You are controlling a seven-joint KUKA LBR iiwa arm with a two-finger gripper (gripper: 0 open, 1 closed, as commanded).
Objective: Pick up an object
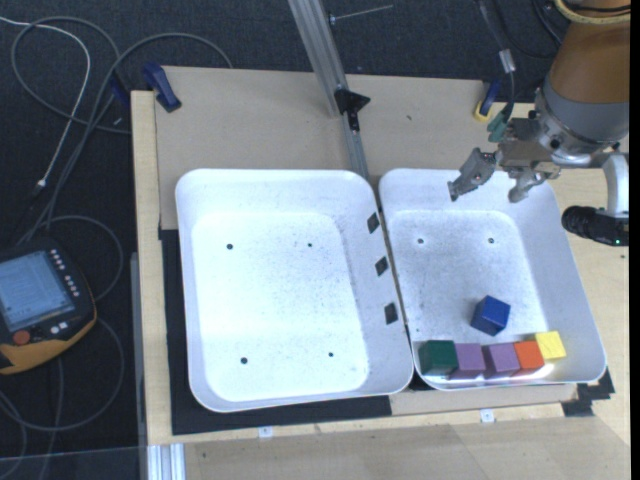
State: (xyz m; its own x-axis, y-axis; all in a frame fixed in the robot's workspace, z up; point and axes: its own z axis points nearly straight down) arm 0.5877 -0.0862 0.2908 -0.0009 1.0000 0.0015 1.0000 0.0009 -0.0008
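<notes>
My gripper (492, 186) hangs over the far edge of the right bin (455, 233), fingers spread apart and nothing between them. A blue cube (491, 314) lies alone on the bin floor, well toward the near side from the gripper. Along the bin's near wall runs a row of blocks: green (437, 355), purple (469, 358), a second purple (501, 357), orange (529, 353) and yellow (551, 345).
The left bin (270, 288) lies beside the right one, separated by a rim with black clips (381, 265). A slanted metal rail (322, 48) rises behind the bins. A handheld pendant (38, 298) and cables lie off the bench at left.
</notes>
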